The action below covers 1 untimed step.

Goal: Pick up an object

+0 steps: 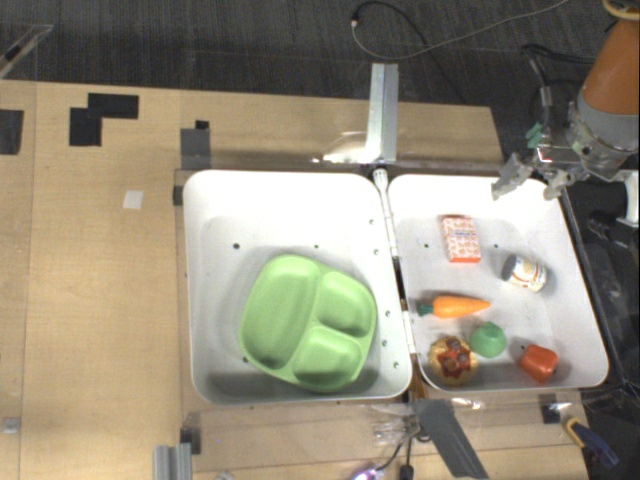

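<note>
The bench (90, 298) holds 2 white bins side by side. The left bin (215, 228) has a big green plate (308, 320) with 3 parts. The right bin (560, 268) holds 6 small things: a carrot (457, 307), a red and white box (460, 239), a dark round fruit (452, 359), a green ball (489, 341), a small tin (525, 273) and a red cup (539, 362). The pincer (528, 175) sits above the far right corner, spread apart, pinching nothing.

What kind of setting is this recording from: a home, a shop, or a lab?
Most likely a robotics lab test bench. Two white bins sit side by side on a wooden bench, holding toy food such as a carrot and a green divided plate, and loose cables trail behind.
</note>
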Motion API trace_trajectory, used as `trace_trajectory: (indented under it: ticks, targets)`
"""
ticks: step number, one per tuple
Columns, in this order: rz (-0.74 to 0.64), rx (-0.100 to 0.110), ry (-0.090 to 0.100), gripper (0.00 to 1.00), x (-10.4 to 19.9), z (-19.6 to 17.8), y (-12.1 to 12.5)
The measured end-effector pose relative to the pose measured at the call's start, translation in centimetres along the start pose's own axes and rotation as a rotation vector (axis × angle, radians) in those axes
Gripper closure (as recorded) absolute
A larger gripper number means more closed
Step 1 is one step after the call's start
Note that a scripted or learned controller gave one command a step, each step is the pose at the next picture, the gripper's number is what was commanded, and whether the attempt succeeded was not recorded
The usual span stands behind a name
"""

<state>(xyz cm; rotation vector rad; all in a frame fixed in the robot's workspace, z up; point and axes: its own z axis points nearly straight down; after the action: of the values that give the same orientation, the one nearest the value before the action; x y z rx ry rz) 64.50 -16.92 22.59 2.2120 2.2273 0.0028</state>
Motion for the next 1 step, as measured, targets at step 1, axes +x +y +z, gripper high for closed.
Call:
trace_trajectory:
  ticks: [1]
  targets:
    - [0.01, 0.001, 0.001, 0.0, 2.84, 9.03, 0.78]
